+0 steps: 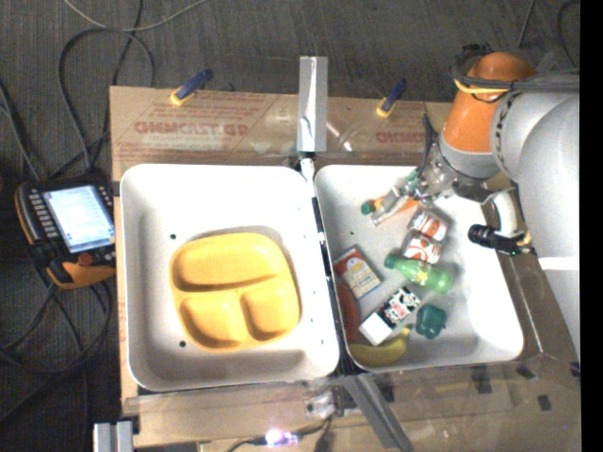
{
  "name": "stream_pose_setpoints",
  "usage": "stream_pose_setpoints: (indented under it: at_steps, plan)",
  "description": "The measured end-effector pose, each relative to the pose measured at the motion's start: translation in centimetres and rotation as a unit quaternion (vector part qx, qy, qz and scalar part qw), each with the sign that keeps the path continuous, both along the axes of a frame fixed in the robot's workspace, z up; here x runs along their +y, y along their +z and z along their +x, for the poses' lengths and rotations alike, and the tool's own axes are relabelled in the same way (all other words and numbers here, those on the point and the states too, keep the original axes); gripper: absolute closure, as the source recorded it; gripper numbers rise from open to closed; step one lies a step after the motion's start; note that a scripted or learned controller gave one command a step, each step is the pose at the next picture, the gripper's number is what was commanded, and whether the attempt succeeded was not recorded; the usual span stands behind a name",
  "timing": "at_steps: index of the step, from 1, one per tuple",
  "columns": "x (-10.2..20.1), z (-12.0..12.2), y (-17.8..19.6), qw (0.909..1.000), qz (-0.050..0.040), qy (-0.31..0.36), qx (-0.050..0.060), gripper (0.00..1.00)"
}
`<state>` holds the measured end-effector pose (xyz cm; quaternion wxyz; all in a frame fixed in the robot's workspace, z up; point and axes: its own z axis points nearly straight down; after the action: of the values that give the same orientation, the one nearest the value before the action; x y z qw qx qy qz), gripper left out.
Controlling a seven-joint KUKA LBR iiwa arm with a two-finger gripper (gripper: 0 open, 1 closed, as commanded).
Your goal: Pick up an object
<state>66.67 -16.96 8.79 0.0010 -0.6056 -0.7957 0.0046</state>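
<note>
My gripper (388,205) hangs low over the back of the right bin (490,318), reaching in from the upper right. A small green and orange object (370,205) lies right at its tip; whether it is held is unclear. Just below the gripper lies a red and white can (426,237). Further forward are a green bottle (420,272), a red packet with a blue label (359,273), a black and white patterned box (393,313), a dark green cup (431,321) and a banana (381,352) at the front wall.
The left bin (141,252) holds a yellow divided tray (236,288). A metal post (312,102) stands behind the wall between the bins. A tablet (71,217) sits off the bench at the left. Cardboard (207,130) lies behind the bins.
</note>
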Motion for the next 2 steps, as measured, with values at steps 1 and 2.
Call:
stream_pose_setpoints:
  at_steps: [1, 2]
  plan:
    - [0.01, -0.42, 0.52, 1.0000, 0.0012, 0.000, 0.009, 1.00]
    - [0.01, -0.28, 0.67, 1.0000, 0.0005, 0.000, 0.006, 0.00]
